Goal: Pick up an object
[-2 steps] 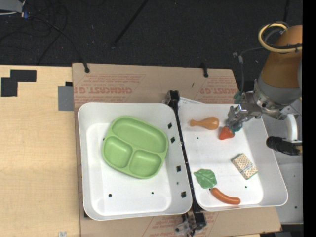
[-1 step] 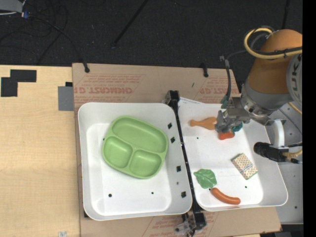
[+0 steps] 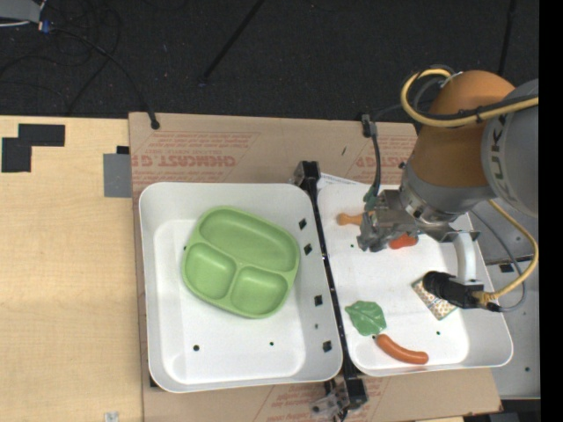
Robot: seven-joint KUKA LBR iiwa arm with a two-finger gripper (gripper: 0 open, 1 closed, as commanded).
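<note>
orange toy (image 3: pixel 349 220) just left of the fingers (image 3: pixel 373 238)

End effector (image 3: pixel 380 229) low in right bin (image 3: pixel 493 345), perhaps touching orange carrot (image 3: pixel 349 220)

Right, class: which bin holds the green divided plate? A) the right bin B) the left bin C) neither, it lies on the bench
B: the green plate lies flat in the left bin; the right bin holds a green leaf and a sausage.
</note>
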